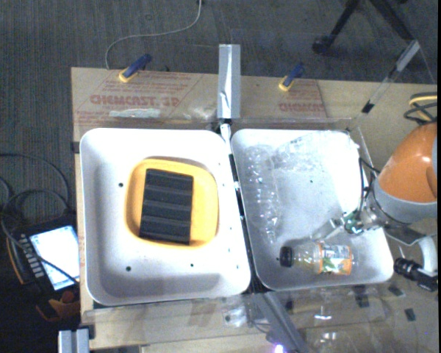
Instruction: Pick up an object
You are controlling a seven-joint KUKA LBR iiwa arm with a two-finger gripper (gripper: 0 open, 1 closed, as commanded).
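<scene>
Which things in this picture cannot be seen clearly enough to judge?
- Claw: small, at the right bin's far right rim; open or shut is unclear.
- Bottle: label print too small to read.
- Clear plastic items: outlines blur into the white floor.

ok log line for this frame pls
arm: at right bin's right edge | gripper: near rim, holds nothing seen | bottle: on its side, right bin | yellow-black item: left bin
</scene>
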